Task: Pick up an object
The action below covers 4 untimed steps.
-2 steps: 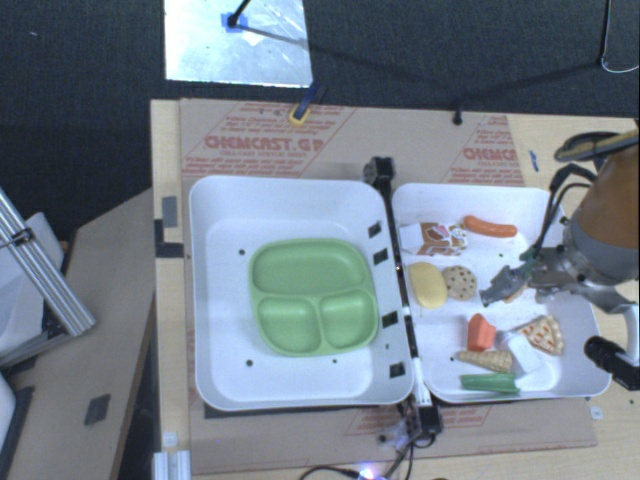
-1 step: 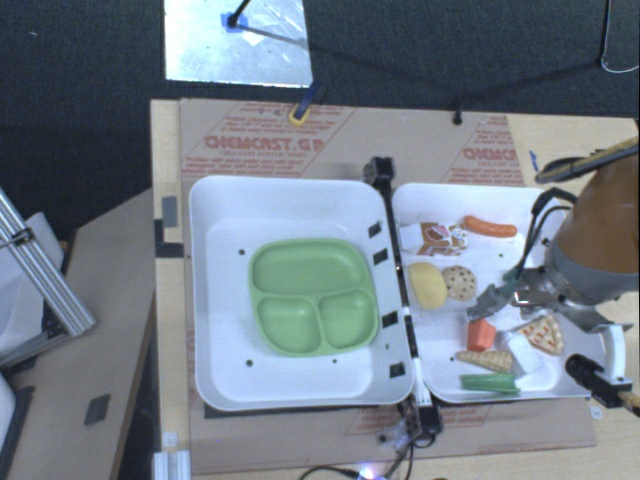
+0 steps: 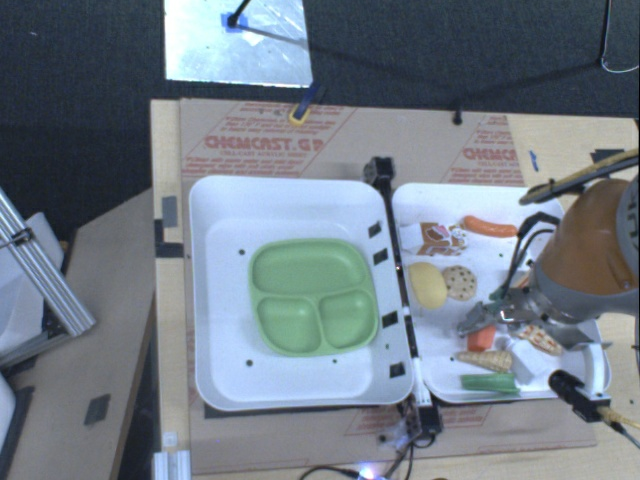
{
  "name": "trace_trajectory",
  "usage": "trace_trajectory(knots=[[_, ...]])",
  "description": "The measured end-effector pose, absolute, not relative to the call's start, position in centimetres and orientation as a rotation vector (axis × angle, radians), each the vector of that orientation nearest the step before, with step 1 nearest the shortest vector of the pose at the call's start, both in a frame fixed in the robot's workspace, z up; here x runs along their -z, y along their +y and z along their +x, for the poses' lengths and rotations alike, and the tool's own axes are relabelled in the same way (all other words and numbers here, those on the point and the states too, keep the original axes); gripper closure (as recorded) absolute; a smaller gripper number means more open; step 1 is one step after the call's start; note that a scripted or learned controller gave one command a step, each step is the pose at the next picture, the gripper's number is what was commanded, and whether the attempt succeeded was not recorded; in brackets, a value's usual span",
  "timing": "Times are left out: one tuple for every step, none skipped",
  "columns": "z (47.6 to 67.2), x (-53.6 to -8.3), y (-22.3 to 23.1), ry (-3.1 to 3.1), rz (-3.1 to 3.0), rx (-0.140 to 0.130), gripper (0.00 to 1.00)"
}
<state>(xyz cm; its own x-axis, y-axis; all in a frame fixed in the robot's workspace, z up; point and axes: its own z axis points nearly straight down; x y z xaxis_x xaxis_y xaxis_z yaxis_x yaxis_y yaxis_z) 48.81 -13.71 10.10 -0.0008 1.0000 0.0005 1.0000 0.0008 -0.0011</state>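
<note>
The arm reaches in from three o'clock and bends down over the right bin [image 3: 600,363], putting its pincer [image 3: 487,318] low above the toy food heaped there; the program seems to aim at the densest patch of the bin, where a blind descent is likeliest to catch something. Directly under the pincer tip lies a small orange-red block [image 3: 481,338], at about six o'clock of the bin's middle, and I judge it the likeliest thing to be picked. It looks squat, matte and blunt-cornered, partly hidden by the metal above it, so its full outline is unclear. Whether the pincer is spread or closed I cannot tell, since its tip blurs into the clutter; nothing visibly sits within it, so no grasp is confirmed. Around the block, a yellow potato-like lump [image 3: 428,285] lies toward ten o'clock with a speckled cookie [image 3: 460,282] just beside it, a sausage [image 3: 490,227] sits up at twelve o'clock, a pizza slice [image 3: 540,342] lies toward three o'clock, and a corn cone [image 3: 485,360] and green bean pod [image 3: 489,382] rest near the bin's lower rim. The left bin [image 3: 215,268] holds a green divided plate [image 3: 312,295], well apart from the arm, on the same table [image 3: 260,138].
</note>
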Motion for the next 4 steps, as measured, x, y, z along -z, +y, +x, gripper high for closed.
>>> trace_trajectory(knots=[[48.8, -8.4, -13.7, -2.221, -2.220, 0.000, 0.00], [48.9, -9.5, -13.7, -2.224, -2.222, 0.003, 1.00], [49.5, -14.2, -14.5, -2.229, -2.221, 0.004, 1.00], [49.8, -18.7, -15.2, -2.229, -2.221, 0.004, 1.00]])
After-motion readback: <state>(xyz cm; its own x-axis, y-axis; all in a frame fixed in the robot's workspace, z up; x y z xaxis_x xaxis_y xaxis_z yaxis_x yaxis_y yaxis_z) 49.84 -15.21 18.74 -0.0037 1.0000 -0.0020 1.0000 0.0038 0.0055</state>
